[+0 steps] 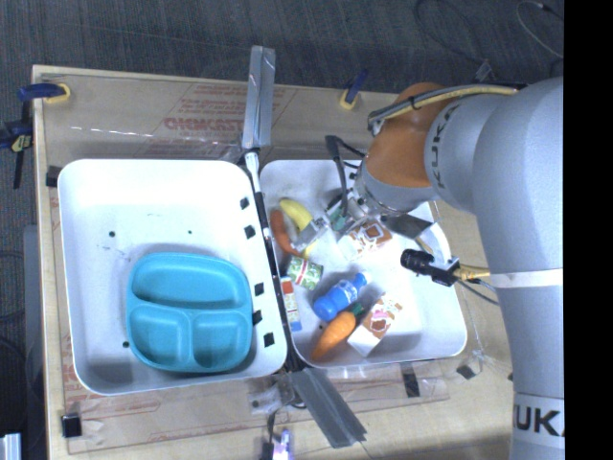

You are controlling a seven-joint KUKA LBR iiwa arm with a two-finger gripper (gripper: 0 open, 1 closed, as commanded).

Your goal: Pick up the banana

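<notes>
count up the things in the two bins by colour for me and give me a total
Yellow: 1, the banana
Orange: 2, the carrot and a sausage-like piece
Blue: 2, the tray and the bottle
Printed, mixed colours: 3, one can and two packets
Total: 8

Grey arm [508, 190], orange wrist band, yellow cable, "UK" lettering near base.

1. The banana [295, 215] is small, yellow and curved.
2. It lies flat in the right bin [450, 338], near that bin's upper left corner.
3. It rests just beside a reddish sausage-shaped item [281, 233] on its left.
</notes>
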